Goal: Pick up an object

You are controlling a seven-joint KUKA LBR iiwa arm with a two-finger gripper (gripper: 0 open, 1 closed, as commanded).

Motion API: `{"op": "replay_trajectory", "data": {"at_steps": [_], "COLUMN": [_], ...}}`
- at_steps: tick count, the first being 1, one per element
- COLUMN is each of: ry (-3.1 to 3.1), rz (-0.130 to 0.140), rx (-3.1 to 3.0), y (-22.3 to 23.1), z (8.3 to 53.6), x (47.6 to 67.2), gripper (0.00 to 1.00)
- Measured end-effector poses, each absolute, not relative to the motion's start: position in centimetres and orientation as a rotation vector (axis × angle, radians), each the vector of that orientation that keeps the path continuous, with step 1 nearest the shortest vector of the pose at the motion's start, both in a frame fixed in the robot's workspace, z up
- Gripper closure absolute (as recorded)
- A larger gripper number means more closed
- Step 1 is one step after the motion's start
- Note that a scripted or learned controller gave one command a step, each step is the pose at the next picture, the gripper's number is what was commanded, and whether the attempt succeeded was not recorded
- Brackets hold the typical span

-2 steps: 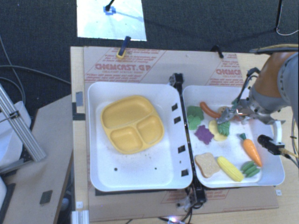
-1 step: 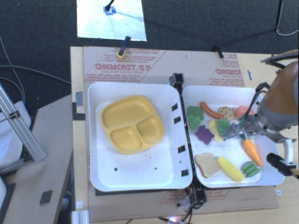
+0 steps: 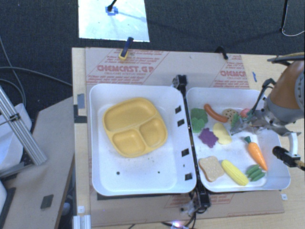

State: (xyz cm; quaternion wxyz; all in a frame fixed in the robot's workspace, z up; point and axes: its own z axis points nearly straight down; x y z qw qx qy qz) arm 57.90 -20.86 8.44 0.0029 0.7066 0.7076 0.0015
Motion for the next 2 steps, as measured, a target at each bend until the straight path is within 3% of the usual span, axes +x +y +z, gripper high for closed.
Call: {"op": "replay_trajectory", "data": {"at_steps": [1,2], "ry": [2.23,2.217], "rz": [-0.001,-0.007], "rx": [2.215,2.23], "y": [-17.0,-21.0], "z": [8.3,8.4], "x": [64.4,54.3], "gripper": [0.0,0.0]}}
